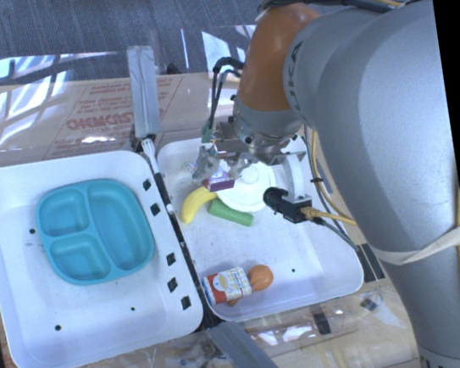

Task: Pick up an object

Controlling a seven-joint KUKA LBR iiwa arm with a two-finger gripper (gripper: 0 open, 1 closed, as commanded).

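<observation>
Pincer [210,166] over right bin [330,280] near banana [196,203].

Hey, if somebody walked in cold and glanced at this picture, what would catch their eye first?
Probably the big grey arm with its orange band, reaching in from the right over the right bin. Next, the blue divided tray alone in the left bin, then the yellow banana under the wrist.

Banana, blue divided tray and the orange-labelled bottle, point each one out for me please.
banana [196,203], camera view, middle of its yellow curve.
blue divided tray [96,231], camera view, central ridge between compartments.
orange-labelled bottle [229,285], camera view, on its label.
</observation>
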